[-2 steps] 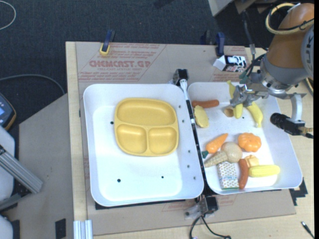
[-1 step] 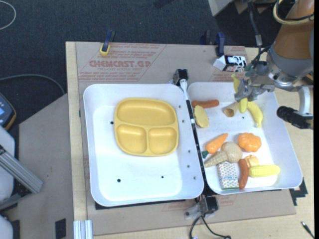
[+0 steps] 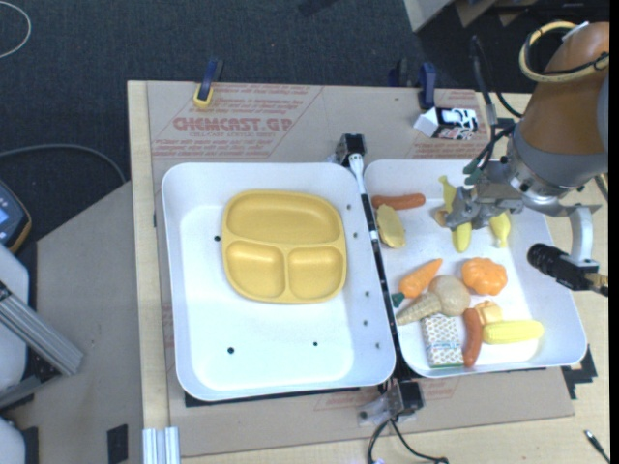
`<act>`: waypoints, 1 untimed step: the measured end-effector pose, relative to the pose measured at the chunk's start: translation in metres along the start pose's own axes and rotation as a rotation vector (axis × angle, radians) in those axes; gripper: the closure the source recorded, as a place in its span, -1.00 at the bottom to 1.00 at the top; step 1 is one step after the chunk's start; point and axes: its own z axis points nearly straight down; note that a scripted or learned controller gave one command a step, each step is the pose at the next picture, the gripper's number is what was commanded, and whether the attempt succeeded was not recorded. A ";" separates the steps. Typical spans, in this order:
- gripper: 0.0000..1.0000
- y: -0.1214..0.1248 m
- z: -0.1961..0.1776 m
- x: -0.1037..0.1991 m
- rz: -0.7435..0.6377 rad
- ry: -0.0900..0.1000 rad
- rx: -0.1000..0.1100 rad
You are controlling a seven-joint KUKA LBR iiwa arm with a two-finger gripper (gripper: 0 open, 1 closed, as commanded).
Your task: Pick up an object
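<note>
My gripper (image 3: 471,213) hangs low over the back of the right bin (image 3: 561,346), among a few small yellow toy pieces. One yellow piece (image 3: 462,239) lies just below it, another (image 3: 500,228) to its right, and a third (image 3: 448,192) to its left. Whether anything is held cannot be made out. Further toy foods lie in this bin: a red-orange sausage (image 3: 398,201), a pale yellow lemon shape (image 3: 390,227), an orange carrot (image 3: 421,278), an orange fruit (image 3: 484,275), a beige cone (image 3: 432,301), a checkered box (image 3: 444,340) and a yellow corn cob (image 3: 513,333).
The left bin (image 3: 193,288) bears a yellow three-compartment plate (image 3: 285,245). A ridge with clamps (image 3: 372,249) divides the two bins. A brown board (image 3: 242,119) lies under both bins, with dark floor behind it.
</note>
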 end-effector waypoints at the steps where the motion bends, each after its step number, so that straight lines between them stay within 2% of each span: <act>1: 1.00 -0.007 0.001 0.005 0.000 -0.001 -0.003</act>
